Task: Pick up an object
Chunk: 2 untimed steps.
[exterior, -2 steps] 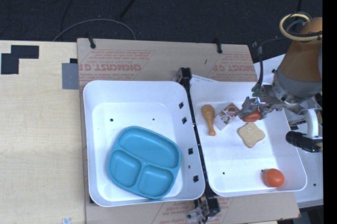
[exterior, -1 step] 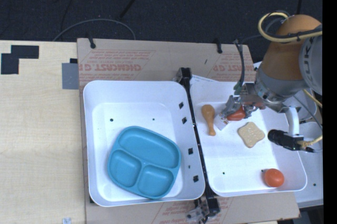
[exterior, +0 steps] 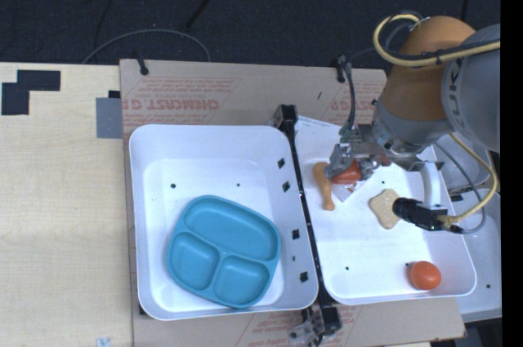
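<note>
Left bin [exterior: 151, 166], shallow white plastic: you have one thing in it, a blue three-compartment plastic plate [exterior: 222, 251], lying flat toward the front, its compartments bare. Past the black divider [exterior: 296, 198], the right white bin [exterior: 458, 284] holds the loose items: an orange elongated piece, carrot-like [exterior: 324, 184], lying near the divider; a small red object [exterior: 349, 173] just beside it, directly under the tool; a tan, bread-shaped piece [exterior: 382, 209] near mid-bin; a round orange-red ball [exterior: 424, 275] well apart at the front right corner. The two-finger gripper [exterior: 350, 163] sits low over the red object, touching or nearly so; whether it has closed on anything you cannot tell from this angle, so don't count it as held. Judgement: you're at the grasp step, with the red piece the likely target. The next move calls for a confirmed closure on that piece, then a straight lift clear of the carrot-like neighbour, which sits close enough to get dragged.
</note>
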Available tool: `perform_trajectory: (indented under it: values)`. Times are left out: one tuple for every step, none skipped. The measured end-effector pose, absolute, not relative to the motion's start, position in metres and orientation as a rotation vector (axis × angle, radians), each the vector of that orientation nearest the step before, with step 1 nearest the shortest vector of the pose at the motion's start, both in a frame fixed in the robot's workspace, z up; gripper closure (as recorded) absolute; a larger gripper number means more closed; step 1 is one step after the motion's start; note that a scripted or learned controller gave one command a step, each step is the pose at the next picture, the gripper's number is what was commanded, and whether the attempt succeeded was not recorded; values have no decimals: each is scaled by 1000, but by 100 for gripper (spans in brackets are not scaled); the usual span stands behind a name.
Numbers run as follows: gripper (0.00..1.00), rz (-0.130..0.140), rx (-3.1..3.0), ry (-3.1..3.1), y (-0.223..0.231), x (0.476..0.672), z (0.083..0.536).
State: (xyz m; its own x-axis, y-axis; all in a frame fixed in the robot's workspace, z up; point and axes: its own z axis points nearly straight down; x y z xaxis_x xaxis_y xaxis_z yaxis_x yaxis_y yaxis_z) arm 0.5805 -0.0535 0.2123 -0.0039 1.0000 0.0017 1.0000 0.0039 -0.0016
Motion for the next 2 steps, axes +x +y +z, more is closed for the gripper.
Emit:
perform_trajectory:
  values:
    - [100, 1, -2216, -2223, -5, 591, 222]
    - [100, 2, -2216, -2223, 44, 591, 232]
